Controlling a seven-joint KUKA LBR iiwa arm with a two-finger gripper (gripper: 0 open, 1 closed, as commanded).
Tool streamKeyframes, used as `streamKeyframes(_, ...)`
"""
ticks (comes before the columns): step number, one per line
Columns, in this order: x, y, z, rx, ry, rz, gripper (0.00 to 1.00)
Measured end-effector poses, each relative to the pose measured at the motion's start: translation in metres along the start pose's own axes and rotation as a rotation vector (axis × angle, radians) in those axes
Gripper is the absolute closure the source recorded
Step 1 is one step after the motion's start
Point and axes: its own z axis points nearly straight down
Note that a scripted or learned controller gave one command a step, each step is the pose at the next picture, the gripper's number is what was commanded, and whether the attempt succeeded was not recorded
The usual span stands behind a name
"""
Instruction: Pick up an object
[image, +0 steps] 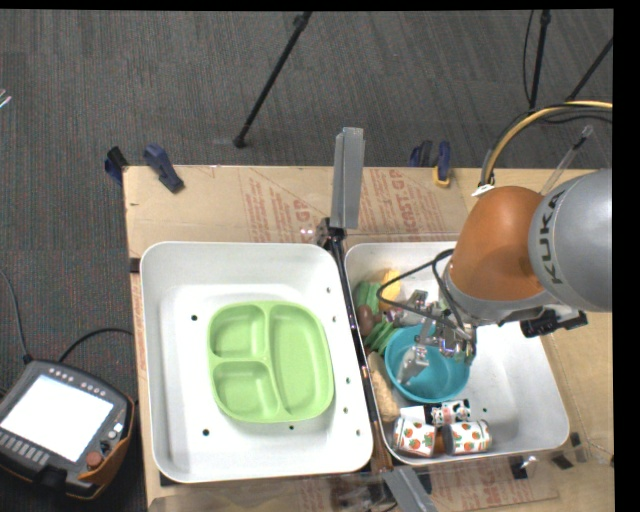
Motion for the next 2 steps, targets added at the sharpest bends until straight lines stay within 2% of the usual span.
streamKeyframes(1, 0.062, -0.09, -0.008, -0.001, -0.011, -0.099, 0.0)
streamKeyframes(2, 0.031, -0.01, 0.006, -0.006, 0.016, -0.203, 0.0)
